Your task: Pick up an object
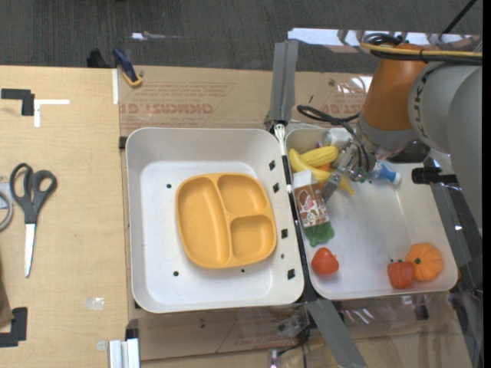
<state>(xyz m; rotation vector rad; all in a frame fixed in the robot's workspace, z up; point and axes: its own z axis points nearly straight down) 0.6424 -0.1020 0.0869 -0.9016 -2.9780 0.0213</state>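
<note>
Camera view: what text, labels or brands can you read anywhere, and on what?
Cardboard sheet behind the left bin: red printing, upside down and mirrored, too faint to read.
Boxed packet in the right bin: picture label, lettering too small to read.
Nothing else legible.

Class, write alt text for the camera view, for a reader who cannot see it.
A grey arm lowers its hand into the right bin beside a yellow corn cob; the left bin holds an orange divided plate. Scissors lie on the bench.
</note>
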